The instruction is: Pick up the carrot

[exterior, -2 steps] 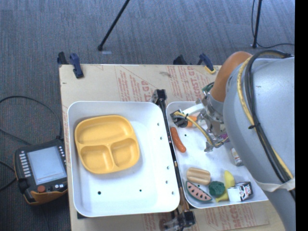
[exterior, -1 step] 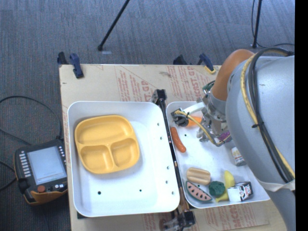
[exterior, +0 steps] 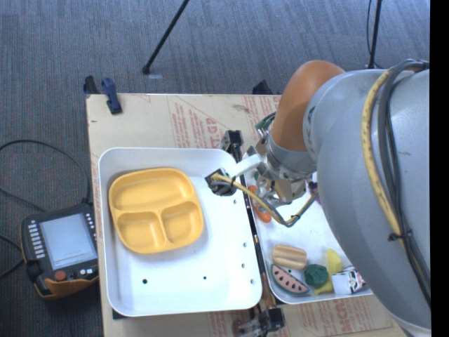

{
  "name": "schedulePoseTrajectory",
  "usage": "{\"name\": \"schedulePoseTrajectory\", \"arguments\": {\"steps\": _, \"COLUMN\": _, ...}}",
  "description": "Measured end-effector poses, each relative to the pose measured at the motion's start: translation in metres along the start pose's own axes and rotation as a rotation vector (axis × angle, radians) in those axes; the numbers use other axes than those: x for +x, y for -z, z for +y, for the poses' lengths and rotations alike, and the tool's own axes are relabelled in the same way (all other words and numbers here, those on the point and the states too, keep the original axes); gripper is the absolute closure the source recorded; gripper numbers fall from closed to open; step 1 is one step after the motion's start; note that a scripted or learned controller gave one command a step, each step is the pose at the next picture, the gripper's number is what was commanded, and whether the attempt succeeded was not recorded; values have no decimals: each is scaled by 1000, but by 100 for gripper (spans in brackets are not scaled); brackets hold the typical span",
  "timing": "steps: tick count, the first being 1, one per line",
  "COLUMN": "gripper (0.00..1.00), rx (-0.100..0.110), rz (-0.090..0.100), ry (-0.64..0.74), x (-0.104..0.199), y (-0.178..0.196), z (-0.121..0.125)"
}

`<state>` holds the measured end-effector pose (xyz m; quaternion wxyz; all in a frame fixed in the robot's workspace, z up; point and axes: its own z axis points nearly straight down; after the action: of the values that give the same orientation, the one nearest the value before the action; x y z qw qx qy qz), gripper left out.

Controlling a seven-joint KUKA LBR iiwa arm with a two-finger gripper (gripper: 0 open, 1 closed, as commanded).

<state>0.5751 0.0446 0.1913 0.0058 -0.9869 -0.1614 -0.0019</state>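
Grey arm housing (exterior: 379, 188), with its orange band (exterior: 302, 104), dominates the right of the view and hangs over the right bin (exterior: 280, 297). Gripper (exterior: 261, 188) sits at the wall between the two bins; whether it is wide, narrow or holding anything cannot be told. Carrot (exterior: 260, 208), seen as small orange pieces, lies in the right bin just beside that wall, directly below the gripper assembly and partly hidden by it. Contact cannot be confirmed. Left bin (exterior: 175, 286) carries a yellow divided plate (exterior: 156, 209). Toy bread (exterior: 290, 256), watermelon slice (exterior: 289, 279) and a green item (exterior: 316, 275) lie nearer the front of the right bin.
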Motion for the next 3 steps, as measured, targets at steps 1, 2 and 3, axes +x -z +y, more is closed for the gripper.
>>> {"name": "schedulePoseTrajectory", "arguments": {"steps": 1, "gripper": 0, "rx": -4, "rz": -12, "ry": -10, "x": -4, "y": -5, "z": 5}}
{"name": "schedulePoseTrajectory", "arguments": {"steps": 2, "gripper": 0, "rx": -3, "rz": -15, "ry": 171, "x": -51, "y": -6, "z": -17}}
{"name": "schedulePoseTrajectory", "arguments": {"steps": 3, "gripper": 0, "rx": -4, "rz": -17, "ry": -113, "x": -48, "y": -70, "z": -96}}
